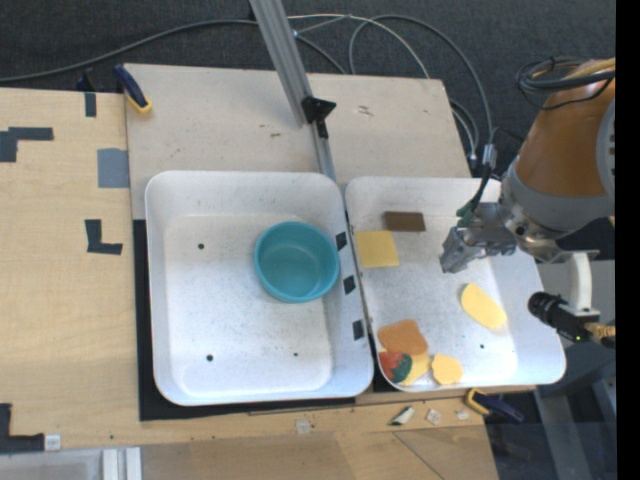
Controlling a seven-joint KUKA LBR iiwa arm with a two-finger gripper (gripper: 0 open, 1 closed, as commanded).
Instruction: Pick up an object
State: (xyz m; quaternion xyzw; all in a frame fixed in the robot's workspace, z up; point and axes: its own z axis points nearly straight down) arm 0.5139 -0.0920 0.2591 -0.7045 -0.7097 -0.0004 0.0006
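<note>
Overhead, from the slanted camera view: two white bins side by side, left bin [180, 298] with a teal bowl [296, 260] near its middle, right bin [530, 353] with several small things scattered across its floor. Reaching in from the right, the grey arm with its orange band [565, 133], and at its end the gripper [458, 253], low over the upper middle of the right bin. Cannot tell its opening from this angle; nothing visibly carried beneath it. Nearest candidate for the pick: a yellow oval piece [484, 306], lying on the bin floor just below and slightly right of the gripper in the view, that is, toward the front edge of the bench, apart from it and untouched. Long axis of that piece running diagonally, from upper left to lower right. Off to the gripper's left, a flat yellow square [378, 249] close to the bin's left wall, and above it a small brown block [404, 221] near the back wall; both farther off than the oval. Down in the front left corner, a cluster: an orange piece [403, 336], a red and green item [398, 367] touching it, and a small yellow round [446, 369] just beside them. Judged from this layout, pick not yet made; shortest move probably a small shift toward the front onto the yellow oval, then a descent, with wrist turned to close across its short width rather than along the diagonal.
</note>
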